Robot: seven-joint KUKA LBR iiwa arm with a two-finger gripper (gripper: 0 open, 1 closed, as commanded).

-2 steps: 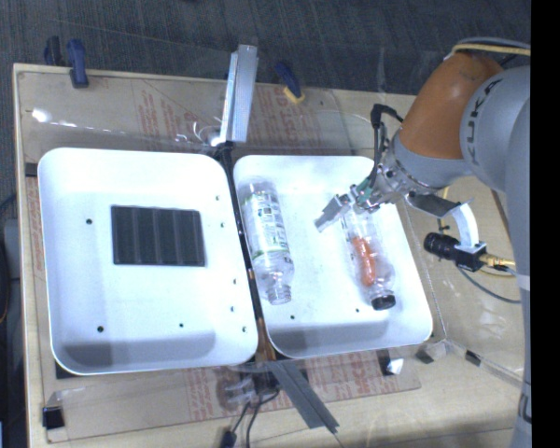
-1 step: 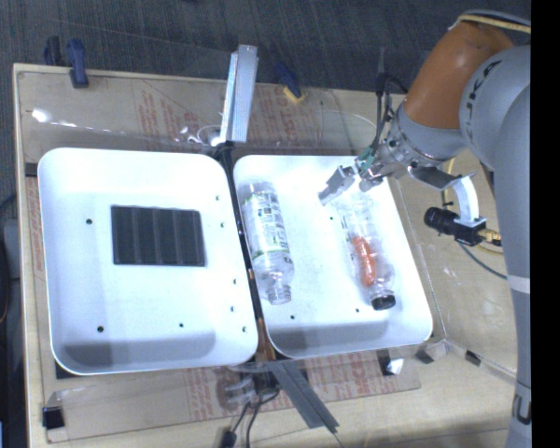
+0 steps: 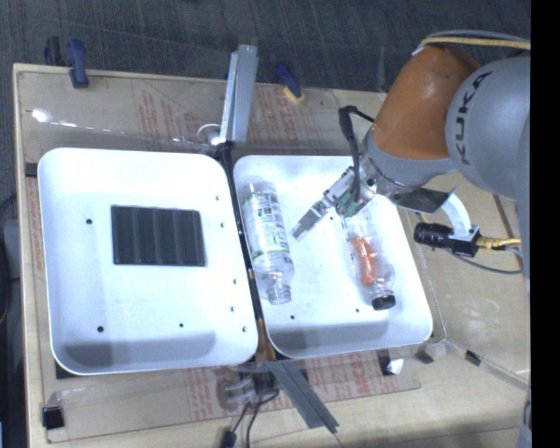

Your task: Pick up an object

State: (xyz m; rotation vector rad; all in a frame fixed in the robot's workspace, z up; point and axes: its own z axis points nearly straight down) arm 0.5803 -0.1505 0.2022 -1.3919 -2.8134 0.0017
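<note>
Nothing is lifted yet: I see the clear bottle (image 3: 267, 241) lying flat in the right bin (image 3: 406, 329), just left of my gripper (image 3: 310, 222), and the orange-filled bottle (image 3: 369, 264) below it. I cannot tell the gripper's state; probably nothing is in it.

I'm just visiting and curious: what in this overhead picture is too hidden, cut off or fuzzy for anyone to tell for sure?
- End effector: too small and blurred in the camera view to tell how it is set.
- Clear bottle: label print too small to read.
- Orange-filled bottle: its top end is hidden under the arm's wrist.
- Arm: its base is cut off by the right edge.
- Dark panel in the left bin: what it is stays unclear.
</note>
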